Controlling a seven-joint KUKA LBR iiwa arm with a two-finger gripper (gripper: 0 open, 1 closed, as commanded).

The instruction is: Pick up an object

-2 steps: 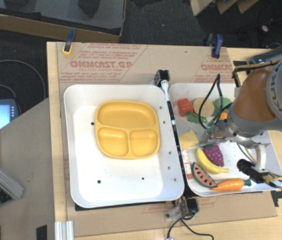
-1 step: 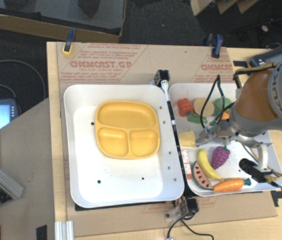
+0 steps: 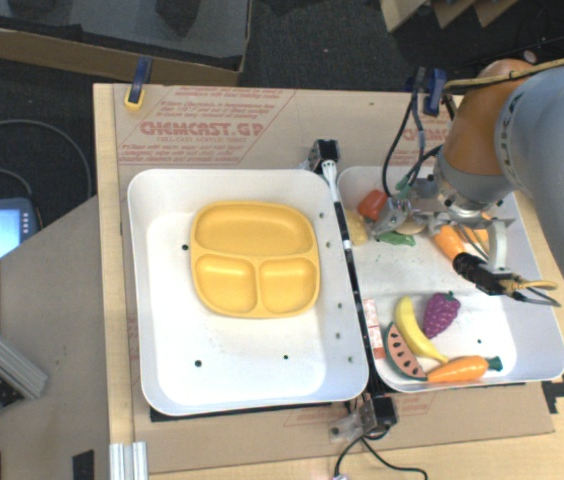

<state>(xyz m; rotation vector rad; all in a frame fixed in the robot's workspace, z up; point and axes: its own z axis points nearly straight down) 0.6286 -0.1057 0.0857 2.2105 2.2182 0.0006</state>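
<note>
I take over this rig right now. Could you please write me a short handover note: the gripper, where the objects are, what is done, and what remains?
Gripper: low over the far end of the right bin, between the red toy fruit and a green piece. I cannot tell whether it holds anything.
Near end of that bin: banana, purple grapes, watermelon slice, carrot.
Left bin: one yellow divided plate.
Done: no object is visibly lifted.
Left: grasp one object and raise it.
</note>
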